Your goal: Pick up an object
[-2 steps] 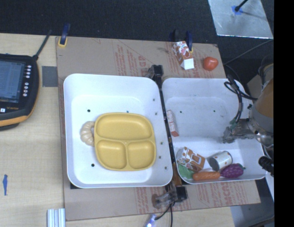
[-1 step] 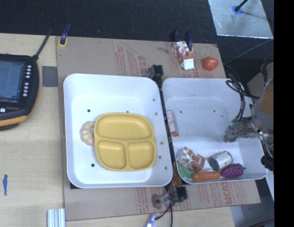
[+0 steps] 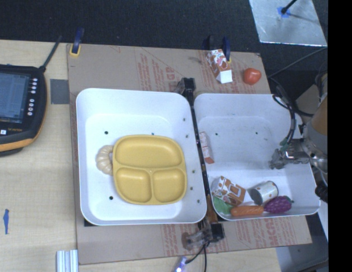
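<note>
My gripper [image 3: 282, 158] hangs over the right side of the right bin [image 3: 238, 118], reaching in from the right edge of the camera view. Nothing shows in its grasp. Along this bin's near wall lie a small patterned carton [image 3: 228, 190], a silver can [image 3: 263, 192], a purple bunch of grapes [image 3: 278, 204], an orange carrot [image 3: 247, 211] and a green piece [image 3: 220, 206]. The can lies just below and left of the gripper, apart from it. A slim pinkish bar [image 3: 206, 147] rests against the bin's left wall.
The left bin [image 3: 90, 118] holds a yellow three-compartment tray [image 3: 148, 168] with a beige lumpy object [image 3: 104, 158] at its left side. Behind the bins, on cardboard, stand a small carton [image 3: 219, 66] and a red tomato [image 3: 252, 76]. A teach pendant [image 3: 14, 107] lies far left.
</note>
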`<control>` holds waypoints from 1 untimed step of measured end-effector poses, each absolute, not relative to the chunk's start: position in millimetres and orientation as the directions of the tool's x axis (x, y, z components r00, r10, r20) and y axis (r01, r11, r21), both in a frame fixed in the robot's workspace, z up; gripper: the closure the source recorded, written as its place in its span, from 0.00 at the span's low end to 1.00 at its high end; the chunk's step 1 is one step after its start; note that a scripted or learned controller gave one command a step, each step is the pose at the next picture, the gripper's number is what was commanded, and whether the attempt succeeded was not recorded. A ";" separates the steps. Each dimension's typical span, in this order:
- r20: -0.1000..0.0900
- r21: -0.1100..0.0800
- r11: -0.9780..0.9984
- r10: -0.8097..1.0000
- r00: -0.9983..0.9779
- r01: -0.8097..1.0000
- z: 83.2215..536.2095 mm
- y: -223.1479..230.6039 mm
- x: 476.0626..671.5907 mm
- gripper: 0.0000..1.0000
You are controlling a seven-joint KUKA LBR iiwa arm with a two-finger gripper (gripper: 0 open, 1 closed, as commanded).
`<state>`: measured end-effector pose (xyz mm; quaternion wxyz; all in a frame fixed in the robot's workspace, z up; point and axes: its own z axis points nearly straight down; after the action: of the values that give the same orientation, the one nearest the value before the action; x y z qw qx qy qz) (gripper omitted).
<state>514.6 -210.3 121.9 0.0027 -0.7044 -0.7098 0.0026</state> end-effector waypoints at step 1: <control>0.000 -0.008 0.009 1.000 -0.009 1.000 131.8 -211.2 514.5 1.00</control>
<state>514.5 -211.2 131.8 0.0027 -0.7040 -0.7102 0.0030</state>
